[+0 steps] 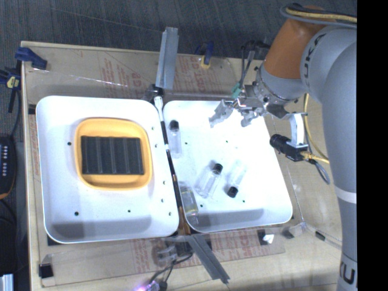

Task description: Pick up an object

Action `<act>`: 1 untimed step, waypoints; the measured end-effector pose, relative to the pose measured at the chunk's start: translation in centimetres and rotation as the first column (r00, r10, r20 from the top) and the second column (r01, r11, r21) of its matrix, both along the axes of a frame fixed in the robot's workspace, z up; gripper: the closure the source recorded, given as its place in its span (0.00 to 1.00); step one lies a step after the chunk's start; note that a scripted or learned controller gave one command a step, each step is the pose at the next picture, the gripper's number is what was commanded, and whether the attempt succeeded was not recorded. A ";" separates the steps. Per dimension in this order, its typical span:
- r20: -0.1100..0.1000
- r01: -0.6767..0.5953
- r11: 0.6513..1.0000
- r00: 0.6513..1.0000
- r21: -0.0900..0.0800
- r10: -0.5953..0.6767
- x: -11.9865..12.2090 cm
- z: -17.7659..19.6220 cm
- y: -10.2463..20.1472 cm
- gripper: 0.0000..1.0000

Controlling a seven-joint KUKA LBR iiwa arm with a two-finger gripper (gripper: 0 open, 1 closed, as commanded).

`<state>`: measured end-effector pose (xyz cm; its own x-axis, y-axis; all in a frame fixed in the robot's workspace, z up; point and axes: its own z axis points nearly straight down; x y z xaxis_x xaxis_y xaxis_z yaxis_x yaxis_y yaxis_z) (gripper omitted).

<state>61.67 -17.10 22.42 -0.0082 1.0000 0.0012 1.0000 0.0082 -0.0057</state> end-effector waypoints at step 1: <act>0.000 0.007 1.000 1.000 0.000 -0.007 -4.7 -13.4 -1.4 0.00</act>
